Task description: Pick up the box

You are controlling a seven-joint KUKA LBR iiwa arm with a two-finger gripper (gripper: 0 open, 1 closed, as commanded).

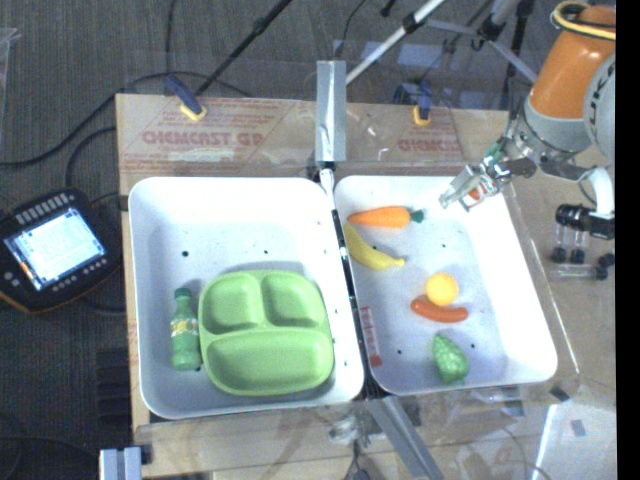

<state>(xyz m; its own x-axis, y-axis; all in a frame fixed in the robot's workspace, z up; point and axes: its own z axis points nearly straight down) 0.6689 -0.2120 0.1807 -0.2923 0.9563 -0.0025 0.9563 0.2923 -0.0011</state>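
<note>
Left bin (pixel 150 268): green bottle (pixel 183 330) lay touching green divided tray (pixel 265 330) | right bin (pixel 520 298): box (pixel 369 336), thin with red print, stood on edge against its left wall; carrot (pixel 380 217), banana (pixel 372 253), orange ball (pixel 441 288), red pepper (pixel 440 311), green fruit (pixel 450 358) | hand (pixel 468 190) hung over the far right corner, well apart from box; could not tell its opening.

Two white bins (pixel 150 298) on bench (pixel 145 138)
</note>
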